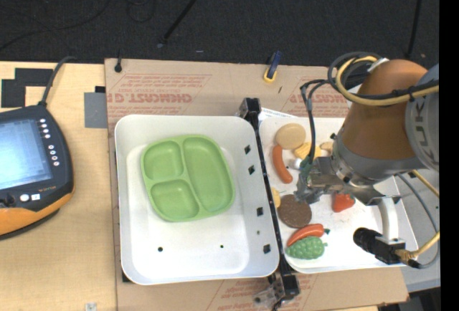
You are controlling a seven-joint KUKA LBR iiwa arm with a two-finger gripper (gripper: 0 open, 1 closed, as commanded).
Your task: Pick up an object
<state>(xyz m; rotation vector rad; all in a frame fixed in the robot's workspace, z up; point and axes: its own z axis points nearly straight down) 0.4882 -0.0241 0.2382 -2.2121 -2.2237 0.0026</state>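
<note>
1. The gripper [310, 186] hung low over the right bin [341, 239], near that bin's left wall. Whether it was apart or together could not be told from above, and nothing could be seen clamped in it.
2. The nearest candidate to pick up was the brown disc [294, 213], lying flat just beside the gripper at about 7 o'clock. It looked thin and flat, so I judged a good grasp would need the gripper centred over it and brought right down to the bin floor, straddling its edges.
3. The orange sausage [281, 163] lay near the gripper at 10 o'clock. Being long and narrow, it probably offered an easier grip if taken across its width.
4. A small red piece [343, 203] sat at 4 o'clock, partly under the wrist; a sideways shift risked nudging it.
5. Further out in the right bin were a yellow piece [304, 151] at 12 o'clock, a tan bun [290, 135] at 11 o'clock beyond it, and a red pepper [306, 233] touching a green bunch [307, 249] at 6 o'clock.
6. The left bin [186, 245], at 9 o'clock, held a green divided tray [188, 177] with nothing in its three compartments.
7. Both bins rested on the cardboard-covered counter [179, 87].
</note>
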